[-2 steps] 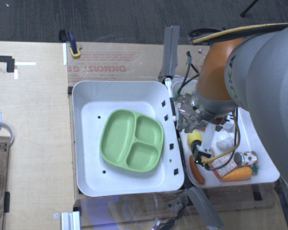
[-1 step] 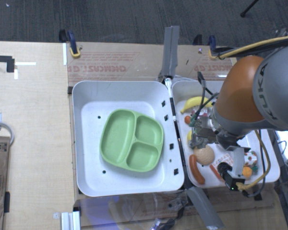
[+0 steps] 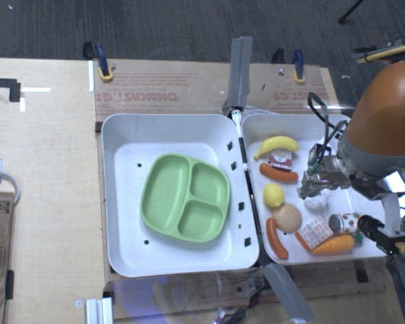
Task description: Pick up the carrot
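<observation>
The carrot [image 3: 335,244] lay at the right bin's [image 3: 256,123] near edge, touching a small carton [image 3: 315,233] and can [image 3: 344,221]; the gripper [image 3: 313,183] hovered farther back, its fingers' opening indiscernible, risking a crowded, glancing grasp.

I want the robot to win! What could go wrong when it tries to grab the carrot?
1. The orange tapered carrot lies against a small red-and-white patterned box and a little printed can, so the end effector might bump or catch those instead.
2. The end effector hangs above the carrot's spot in the view, nearer the yellow curved banana, so it may close on nothing.
</observation>
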You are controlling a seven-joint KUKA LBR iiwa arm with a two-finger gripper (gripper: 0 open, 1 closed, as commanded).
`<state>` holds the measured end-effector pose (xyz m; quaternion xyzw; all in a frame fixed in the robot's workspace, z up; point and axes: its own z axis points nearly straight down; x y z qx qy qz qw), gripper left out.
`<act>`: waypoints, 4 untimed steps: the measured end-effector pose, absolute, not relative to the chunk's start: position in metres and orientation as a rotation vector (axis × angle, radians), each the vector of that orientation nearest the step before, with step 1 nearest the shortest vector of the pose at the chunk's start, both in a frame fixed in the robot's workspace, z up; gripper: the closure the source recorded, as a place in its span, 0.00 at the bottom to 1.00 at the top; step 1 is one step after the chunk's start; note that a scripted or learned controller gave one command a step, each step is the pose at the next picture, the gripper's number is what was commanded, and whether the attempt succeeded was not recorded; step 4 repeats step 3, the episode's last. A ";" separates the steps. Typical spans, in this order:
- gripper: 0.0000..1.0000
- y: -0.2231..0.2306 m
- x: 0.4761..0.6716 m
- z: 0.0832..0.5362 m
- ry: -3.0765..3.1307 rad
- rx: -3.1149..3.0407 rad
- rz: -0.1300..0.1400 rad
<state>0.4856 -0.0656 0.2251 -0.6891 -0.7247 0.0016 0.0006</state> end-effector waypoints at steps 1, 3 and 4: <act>1.00 -0.069 0.563 0.190 -2.144 -2.294 0.007; 1.00 -0.043 0.573 0.190 -2.081 -2.353 0.007; 1.00 -0.043 0.573 0.190 -2.081 -2.353 0.007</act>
